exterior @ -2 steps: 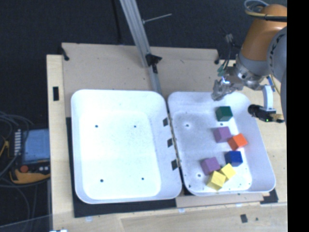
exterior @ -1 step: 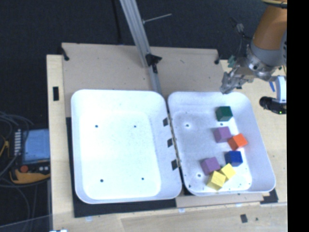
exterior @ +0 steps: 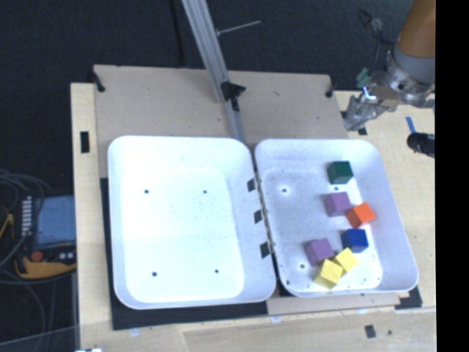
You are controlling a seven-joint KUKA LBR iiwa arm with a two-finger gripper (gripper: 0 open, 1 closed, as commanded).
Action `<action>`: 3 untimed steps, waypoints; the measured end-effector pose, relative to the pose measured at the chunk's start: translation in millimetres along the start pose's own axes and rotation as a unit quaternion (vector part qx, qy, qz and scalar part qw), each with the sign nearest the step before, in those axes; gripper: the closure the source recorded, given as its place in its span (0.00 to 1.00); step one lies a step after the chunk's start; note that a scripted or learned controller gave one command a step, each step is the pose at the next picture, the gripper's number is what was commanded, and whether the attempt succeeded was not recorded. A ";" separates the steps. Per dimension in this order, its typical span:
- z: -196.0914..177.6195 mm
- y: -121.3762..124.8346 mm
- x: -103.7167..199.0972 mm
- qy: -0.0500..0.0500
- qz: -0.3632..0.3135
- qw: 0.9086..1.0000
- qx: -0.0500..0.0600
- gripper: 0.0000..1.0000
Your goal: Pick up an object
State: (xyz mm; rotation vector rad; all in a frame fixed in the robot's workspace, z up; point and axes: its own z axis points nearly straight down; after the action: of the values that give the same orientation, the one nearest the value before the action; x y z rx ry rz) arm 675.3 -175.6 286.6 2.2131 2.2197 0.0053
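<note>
The right bin [exterior: 293,160] holds several small blocks: a green one [exterior: 339,171], a purple one [exterior: 337,203], an orange one [exterior: 360,215], a blue one [exterior: 355,240], a second purple one [exterior: 319,251] and two yellow ones [exterior: 346,259] [exterior: 329,272]. My gripper [exterior: 357,116] hangs at the end of the grey arm with its orange band, above the far right corner of that bin. It is apart from all the blocks, with nothing visibly held.
The left bin [exterior: 183,218] lies beside the right one. A slanted metal pole [exterior: 212,57] rises behind the bins. A blue device and cables [exterior: 44,229] sit at the left bench edge.
</note>
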 end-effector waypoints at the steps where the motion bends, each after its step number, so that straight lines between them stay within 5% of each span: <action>1: 6.1 -18.6 50.8 0.002 -0.002 1.000 0.004 1.00; 3: 17.5 -35.8 145.6 0.002 -0.002 1.000 0.004 1.00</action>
State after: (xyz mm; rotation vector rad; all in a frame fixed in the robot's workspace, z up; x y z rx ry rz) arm 639.1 -30.1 268.4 2.2155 2.2295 -0.0001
